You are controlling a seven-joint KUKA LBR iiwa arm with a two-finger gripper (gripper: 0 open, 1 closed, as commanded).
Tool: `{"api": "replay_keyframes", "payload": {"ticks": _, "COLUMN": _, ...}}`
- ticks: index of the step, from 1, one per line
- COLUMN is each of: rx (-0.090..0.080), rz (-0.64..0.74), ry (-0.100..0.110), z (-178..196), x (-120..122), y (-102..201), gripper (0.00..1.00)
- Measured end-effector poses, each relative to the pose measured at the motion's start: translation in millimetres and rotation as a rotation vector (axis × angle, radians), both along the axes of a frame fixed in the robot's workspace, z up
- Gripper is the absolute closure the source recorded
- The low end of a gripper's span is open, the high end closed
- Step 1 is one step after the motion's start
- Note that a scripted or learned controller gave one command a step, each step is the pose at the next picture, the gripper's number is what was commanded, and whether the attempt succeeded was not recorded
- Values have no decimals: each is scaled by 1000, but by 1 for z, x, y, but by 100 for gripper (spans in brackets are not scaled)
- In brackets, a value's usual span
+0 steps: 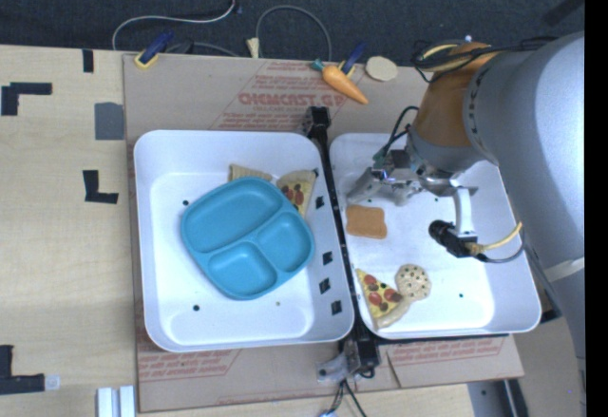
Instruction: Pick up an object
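Note:
My gripper is low over the back left part of the right bin, its fingers open with nothing between them. A tan toast slice lies just in front of the fingertips, apart from them. Nearer the front of that bin lie a pizza slice and a round cookie, side by side. In the left bin sits a blue divided plate. Behind it, partly hidden, are another pizza slice and a tan piece.
A black divider runs between the two bins. Outside them, on the cardboard at the back, lie a toy carrot and a pale round disc. The arm's grey body covers the right bin's right side.

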State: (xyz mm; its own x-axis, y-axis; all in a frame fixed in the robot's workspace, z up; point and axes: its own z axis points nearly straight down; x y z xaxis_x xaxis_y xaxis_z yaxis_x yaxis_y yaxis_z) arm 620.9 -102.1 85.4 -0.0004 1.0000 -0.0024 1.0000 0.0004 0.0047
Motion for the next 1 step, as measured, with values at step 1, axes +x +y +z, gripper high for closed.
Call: {"api": "replay_keyframes", "payload": {"ticks": 1, "rx": 2, "rz": 3, "ry": 0, "z": 22, "x": 50, "y": 6, "gripper": 0}}
